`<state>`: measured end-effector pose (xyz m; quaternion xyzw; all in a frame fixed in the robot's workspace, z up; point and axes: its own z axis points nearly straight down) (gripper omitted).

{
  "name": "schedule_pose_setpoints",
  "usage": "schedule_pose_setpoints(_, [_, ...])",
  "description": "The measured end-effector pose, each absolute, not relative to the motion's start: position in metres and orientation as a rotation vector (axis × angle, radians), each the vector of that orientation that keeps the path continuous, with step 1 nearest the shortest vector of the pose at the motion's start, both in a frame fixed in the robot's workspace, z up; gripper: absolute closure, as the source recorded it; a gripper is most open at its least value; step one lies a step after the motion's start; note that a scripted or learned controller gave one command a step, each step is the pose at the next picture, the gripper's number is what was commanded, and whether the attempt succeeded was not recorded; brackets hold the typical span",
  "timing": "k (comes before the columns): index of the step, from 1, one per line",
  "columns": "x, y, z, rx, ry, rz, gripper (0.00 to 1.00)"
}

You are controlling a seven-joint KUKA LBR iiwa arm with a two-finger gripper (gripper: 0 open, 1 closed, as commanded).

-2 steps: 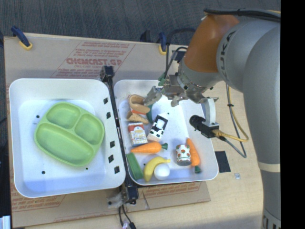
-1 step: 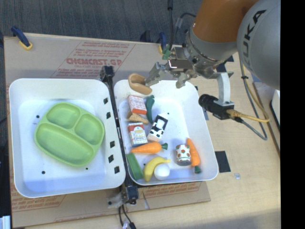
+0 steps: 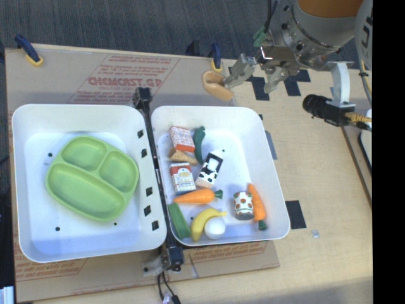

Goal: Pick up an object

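One tan rounded piece (image 3: 217,85) between claw (image 3: 245,76) fingers — held above tabletop, beyond bin. Looks light, smooth, maybe slippery; grip across middle — toy carrot (image 3: 195,197) below claw.

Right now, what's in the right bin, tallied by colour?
Orange carrots: 2
Green vegetables: 2
Yellow banana: 1
White egg: 1
Red-and-white cartons: 2
Black-and-white cow: 1
Patterned can: 1
Total: 10

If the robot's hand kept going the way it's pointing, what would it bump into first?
Probably the tan piece lying on the bench just past the hand, behind the right bin. The hand points left and down toward it, though the height above it is hard to judge.
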<state>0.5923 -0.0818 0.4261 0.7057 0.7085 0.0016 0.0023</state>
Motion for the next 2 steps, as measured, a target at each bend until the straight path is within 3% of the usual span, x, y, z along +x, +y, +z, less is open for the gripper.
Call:
schedule_pose_setpoints(1, [0.597, -0.105, 0.367, 2.217, 2.228, -0.004, 0.0])
schedule_pose_setpoints(2, [0.614, -0.146, 0.487, 2.214, 2.223, 0.003, 0.0])
